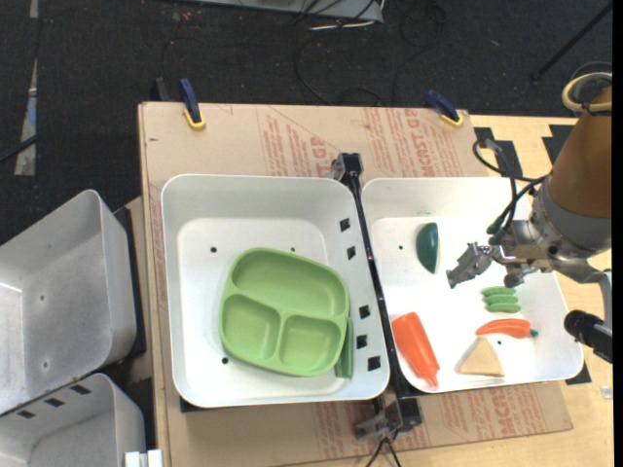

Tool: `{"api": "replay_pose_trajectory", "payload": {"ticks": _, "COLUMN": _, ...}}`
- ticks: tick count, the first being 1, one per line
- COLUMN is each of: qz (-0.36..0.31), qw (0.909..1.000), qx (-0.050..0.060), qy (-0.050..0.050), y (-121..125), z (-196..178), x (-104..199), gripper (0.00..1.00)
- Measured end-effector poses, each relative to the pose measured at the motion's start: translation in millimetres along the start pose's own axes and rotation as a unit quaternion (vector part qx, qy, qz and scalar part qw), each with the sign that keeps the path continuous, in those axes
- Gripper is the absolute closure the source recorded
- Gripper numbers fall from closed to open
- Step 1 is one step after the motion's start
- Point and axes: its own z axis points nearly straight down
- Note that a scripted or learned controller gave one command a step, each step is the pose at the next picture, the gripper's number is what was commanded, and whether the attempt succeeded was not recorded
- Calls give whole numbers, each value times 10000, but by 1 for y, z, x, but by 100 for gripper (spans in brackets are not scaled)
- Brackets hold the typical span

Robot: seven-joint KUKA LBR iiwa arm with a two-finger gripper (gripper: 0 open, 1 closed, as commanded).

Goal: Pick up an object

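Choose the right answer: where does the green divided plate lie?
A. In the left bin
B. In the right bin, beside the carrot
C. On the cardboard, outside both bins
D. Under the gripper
A: the green divided plate lies flat on the floor of the left bin, while the gripper hangs over the right bin, where the carrot lies.

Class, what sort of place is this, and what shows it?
Probably a robotics lab test bench: a robot arm reaches over white bins holding toy food such as a carrot, on a clamped board.
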Motion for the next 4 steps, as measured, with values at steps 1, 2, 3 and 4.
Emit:
{"api": "replay_pose_trajectory", "payload": {"ticks": 1, "qz": -13, "qw": 10000, "qx": -59, "qy": -9, "y": 2, "z": -5, "x": 0, "gripper": 0}}
{"api": "replay_pose_trajectory", "payload": {"ticks": 2, "qz": -1, "qw": 10000, "qx": -31, "qy": -1, "y": 5, "z": 40, "x": 7, "gripper": 0}}
{"api": "replay_pose_trajectory", "payload": {"ticks": 3, "qz": 5, "qw": 10000, "qx": -32, "qy": -3, "y": 14, "z": 93, "x": 3, "gripper": 0}}
{"api": "replay_pose_trajectory", "payload": {"ticks": 4, "qz": 4, "qw": 10000, "qx": -32, "qy": 0, "y": 18, "z": 138, "x": 7, "gripper": 0}}
